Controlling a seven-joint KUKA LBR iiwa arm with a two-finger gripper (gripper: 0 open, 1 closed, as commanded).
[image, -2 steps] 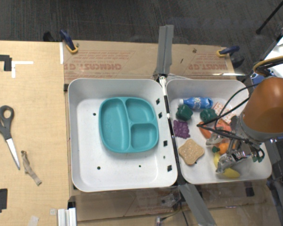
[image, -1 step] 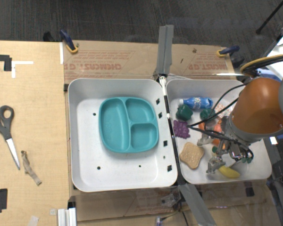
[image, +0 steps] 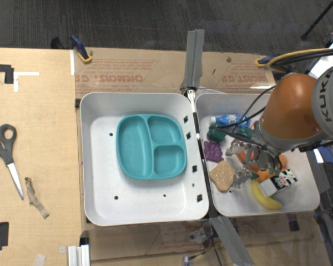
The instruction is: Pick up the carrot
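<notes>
The carrot [image: 263, 175] is an orange piece in the right bin [image: 299, 204], showing in patches beneath and beside the gripper. My gripper [image: 248, 160] hangs low in that bin, right over the carrot, under the arm's orange band [image: 291, 107]. The metal parts of the gripper hide most of the carrot. I cannot tell whether anything is held.
Around the carrot lie a banana [image: 265, 197], a slice of bread [image: 222, 175], purple grapes [image: 213, 151], a green item [image: 217, 132], a blue and white item [image: 227, 118] and a black-and-white box [image: 284, 180]. The left bin [image: 100, 193] holds a teal divided plate [image: 151, 146]. Scissors [image: 5, 148] lie at the far left.
</notes>
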